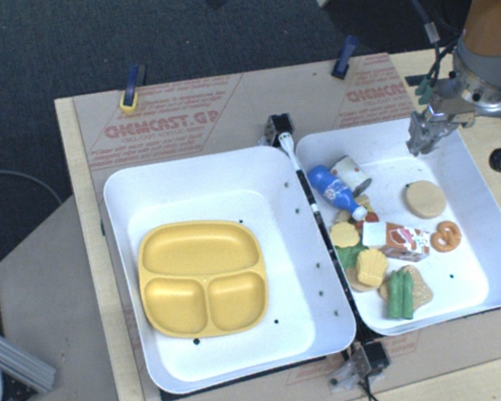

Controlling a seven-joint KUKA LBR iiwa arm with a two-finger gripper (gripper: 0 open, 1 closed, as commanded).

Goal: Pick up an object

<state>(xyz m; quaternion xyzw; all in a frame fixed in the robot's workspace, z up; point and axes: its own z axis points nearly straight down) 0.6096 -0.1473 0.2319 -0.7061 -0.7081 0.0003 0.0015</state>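
camera view: yellow tray [203,276] fills left bin [119,207], toy food [387,248] right bin [492,221]; claw [425,139] state unclear.

The arm [496,30] is cut off by the frame's right edge. Beside the blue bottle [331,185], the heaped toy foods [376,269] overlap, partly hiding one another. The end effector [425,137] is too small to show its finger spacing.

A yellow divided tray [202,277] sits in a white bin [280,237]; nearby, a blue bottle [331,186] and green toy [400,295].
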